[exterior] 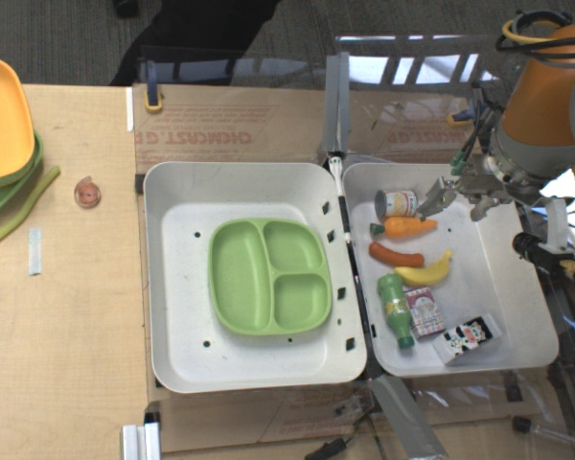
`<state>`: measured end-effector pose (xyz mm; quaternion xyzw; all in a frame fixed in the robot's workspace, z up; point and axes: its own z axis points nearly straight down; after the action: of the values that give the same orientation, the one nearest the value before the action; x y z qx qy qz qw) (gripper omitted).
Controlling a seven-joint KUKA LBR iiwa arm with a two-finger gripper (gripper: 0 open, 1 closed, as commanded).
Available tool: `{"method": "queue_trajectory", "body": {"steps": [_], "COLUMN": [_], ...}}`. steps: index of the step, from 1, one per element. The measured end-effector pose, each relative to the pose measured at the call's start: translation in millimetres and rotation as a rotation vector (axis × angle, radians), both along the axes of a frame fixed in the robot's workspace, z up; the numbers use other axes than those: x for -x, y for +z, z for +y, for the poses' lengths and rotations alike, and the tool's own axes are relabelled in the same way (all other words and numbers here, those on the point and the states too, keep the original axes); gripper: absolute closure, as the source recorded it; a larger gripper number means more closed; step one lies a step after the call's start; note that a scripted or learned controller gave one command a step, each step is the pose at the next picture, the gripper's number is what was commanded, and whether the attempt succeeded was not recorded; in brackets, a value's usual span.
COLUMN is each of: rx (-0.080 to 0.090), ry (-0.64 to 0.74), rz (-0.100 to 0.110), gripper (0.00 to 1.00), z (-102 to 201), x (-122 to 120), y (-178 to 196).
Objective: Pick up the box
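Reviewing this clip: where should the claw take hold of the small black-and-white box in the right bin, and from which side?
Probably from above, across the short sides of the box. It lies flat near the front wall of the right bin, with bare floor around it; the pink packet lies to its left.

The box (424,312) lies touching the green bottle (396,309) on its left, the banana (425,270) just above it. The cow-print carton (469,337) sits near its lower right. My clearest approach is from the bare bin floor (494,266) on its right.
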<state>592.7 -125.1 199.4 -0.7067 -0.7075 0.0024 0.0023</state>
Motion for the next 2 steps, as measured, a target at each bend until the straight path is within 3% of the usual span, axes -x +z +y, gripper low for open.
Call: {"method": "queue_trajectory", "body": {"steps": [1, 2], "rx": [0.002, -0.003], "ry": [0.199, 0.108], "rz": [-0.012, 0.000], "gripper": [0.00, 0.00], "z": [23.6, 19.5], "x": [79.3, 116.0], "y": [-91.0, -110.9]}}
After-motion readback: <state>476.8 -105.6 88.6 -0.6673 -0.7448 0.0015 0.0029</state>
